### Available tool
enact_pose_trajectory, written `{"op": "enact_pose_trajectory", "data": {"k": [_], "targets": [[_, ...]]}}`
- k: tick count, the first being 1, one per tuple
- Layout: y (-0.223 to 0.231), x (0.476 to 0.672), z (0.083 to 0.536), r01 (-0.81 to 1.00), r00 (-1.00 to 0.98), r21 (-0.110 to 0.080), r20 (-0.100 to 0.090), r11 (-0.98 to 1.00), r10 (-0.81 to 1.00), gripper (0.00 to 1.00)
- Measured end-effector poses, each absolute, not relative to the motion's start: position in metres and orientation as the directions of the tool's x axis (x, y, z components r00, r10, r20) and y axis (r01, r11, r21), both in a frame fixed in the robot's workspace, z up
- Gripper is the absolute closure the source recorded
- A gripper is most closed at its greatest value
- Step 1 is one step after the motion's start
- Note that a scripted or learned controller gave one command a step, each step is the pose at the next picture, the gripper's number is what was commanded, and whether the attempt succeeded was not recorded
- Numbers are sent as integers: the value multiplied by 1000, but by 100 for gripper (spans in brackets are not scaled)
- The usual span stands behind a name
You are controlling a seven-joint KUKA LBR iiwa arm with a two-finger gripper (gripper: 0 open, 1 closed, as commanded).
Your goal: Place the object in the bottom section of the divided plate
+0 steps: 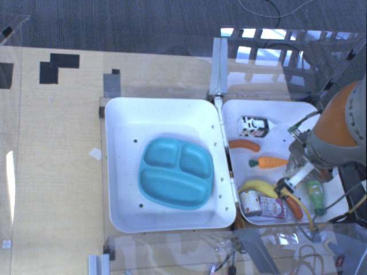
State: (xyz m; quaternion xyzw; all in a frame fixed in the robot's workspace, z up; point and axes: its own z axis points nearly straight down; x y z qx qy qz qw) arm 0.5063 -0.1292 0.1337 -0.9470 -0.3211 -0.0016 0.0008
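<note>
you see the blue plate (176, 173) alone in the left bin (123, 211), its wide bottom section bare to take an object. the gripper (285, 187) sits low in the right bin (232, 116), beside the banana (258, 186) and sausage (293, 206); whether it grips anything, you cannot tell.

A robot lab: bench (57, 153), white bins (123, 153), loose cables (275, 4).
</note>
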Motion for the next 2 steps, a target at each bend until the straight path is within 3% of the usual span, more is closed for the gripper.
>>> {"op": "enact_pose_trajectory", "data": {"k": [1, 2], "targets": [[-22, 500, 185, 435, 901, -1, 3, -901, 435, 100], [-40, 488, 277, 447, 894, 1, 4, -894, 447, 100]]}}
